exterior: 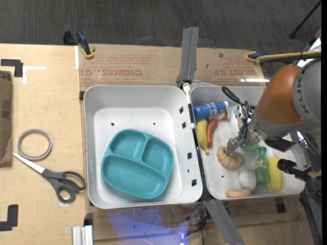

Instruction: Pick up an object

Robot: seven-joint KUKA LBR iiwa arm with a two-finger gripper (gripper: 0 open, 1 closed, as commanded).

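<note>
Hovering low in right bin (291,190), gripper (234,146) sits just above tan pumpkin-shaped toy (230,159); finger state impossible to tell. Banana (202,133), blue bottle (210,109) nearby. Left bin (97,106) holds teal divided plate (137,163).

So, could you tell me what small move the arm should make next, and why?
Probably a short, straight descent onto the tan, ribbed, onion-shaped toy. The two-finger gripper hangs just above its top in the right white bin, with the yellow banana and green bottle lying clear of it.
</note>
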